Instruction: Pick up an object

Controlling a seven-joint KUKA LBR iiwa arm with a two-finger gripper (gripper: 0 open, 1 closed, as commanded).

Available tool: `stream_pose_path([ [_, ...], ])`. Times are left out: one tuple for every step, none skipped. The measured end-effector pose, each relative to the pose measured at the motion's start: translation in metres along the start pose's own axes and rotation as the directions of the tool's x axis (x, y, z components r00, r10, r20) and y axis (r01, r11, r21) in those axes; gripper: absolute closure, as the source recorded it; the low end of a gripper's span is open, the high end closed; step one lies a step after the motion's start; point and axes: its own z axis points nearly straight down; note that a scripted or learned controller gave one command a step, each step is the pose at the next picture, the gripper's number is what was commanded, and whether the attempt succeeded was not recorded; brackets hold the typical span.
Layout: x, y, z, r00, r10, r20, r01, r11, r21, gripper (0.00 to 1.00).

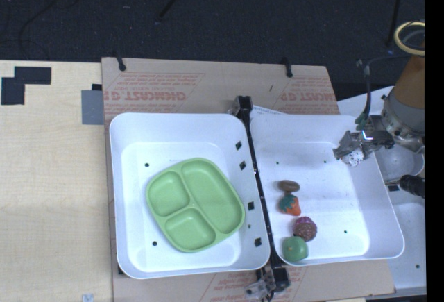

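Observation:
Four small objects lie in the right bin [361,224] near its left side: a brown mushroom-like piece [289,186], an orange and green piece [290,205], a dark red knobbly ball [304,228] and a green ball [295,249]. My gripper [352,150] hangs over the bin's upper right part, well to the right of and above the objects. Nothing shows between its fingers.
The left bin [132,155] holds a light green divided plate [194,205]. A black divider [251,175] runs between the two bins. Cardboard [208,89] lies under both. The arm comes in over the right bin's right rim.

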Motion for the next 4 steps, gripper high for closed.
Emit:
stream_pose_path([
  [-0.001,0.001,-0.053,1.0,0.0,0.0,0.0,1.0,0.002,1.0],
  [0.054,0.005,-0.056,1.0,-0.003,-0.003,0.003,1.0,0.007,1.0],
  [0.112,0.006,-0.039,1.0,-0.003,-0.004,0.003,1.0,0.008,1.0],
  [0.169,-0.004,-0.039,1.0,-0.003,-0.004,0.003,1.0,0.008,1.0],
])
